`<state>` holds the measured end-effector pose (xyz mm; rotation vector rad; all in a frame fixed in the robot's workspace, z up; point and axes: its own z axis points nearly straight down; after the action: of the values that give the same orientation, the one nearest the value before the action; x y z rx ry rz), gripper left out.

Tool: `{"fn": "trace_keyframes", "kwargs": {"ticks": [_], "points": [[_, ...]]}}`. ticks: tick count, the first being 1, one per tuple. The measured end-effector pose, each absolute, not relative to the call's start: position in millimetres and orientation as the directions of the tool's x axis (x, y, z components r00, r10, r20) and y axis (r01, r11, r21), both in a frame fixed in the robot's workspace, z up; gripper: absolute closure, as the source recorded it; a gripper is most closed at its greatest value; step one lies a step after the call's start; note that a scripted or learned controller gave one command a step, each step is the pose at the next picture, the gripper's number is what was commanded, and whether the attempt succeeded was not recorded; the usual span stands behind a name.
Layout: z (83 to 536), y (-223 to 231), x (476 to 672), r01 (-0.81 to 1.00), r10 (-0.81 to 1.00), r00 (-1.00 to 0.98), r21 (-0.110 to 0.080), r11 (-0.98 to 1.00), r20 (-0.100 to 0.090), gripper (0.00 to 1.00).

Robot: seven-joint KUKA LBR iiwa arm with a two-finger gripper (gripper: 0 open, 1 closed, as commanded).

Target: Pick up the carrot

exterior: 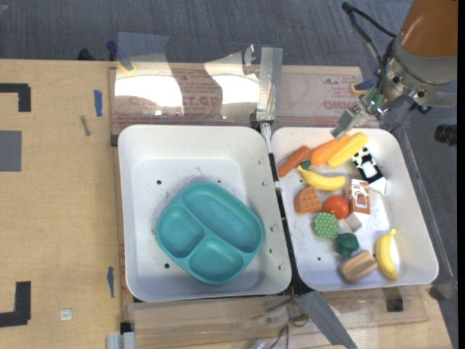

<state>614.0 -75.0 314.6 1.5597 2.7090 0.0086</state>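
Observation:
The carrot is an orange tapered piece lying aslant at the back of the right bin. A yellow corn cob presses against its right side. A darker red-orange long piece lies just to its left. My gripper hangs over the bin's back rim, slightly above and to the right of the carrot, on the grey arm with the orange band. Nothing visibly hangs from it.
The right bin also holds a banana, a waffle, a tomato, broccoli, a second banana, a bread roll and small cartons. In the left bin sits a teal divided plate.

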Motion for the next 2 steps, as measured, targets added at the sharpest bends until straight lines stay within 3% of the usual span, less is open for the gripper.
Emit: {"fn": "trace_keyframes", "kwargs": {"ticks": [1, 2], "points": [[264.6, -4.0, 573.5, 0.686, 0.686, -0.728, 0.001, 0.728, 0.001, 1.00], [225.7, 49.9, 524.1, 0.786, 0.786, -0.619, -0.002, 0.619, 0.003, 1.00]]}}
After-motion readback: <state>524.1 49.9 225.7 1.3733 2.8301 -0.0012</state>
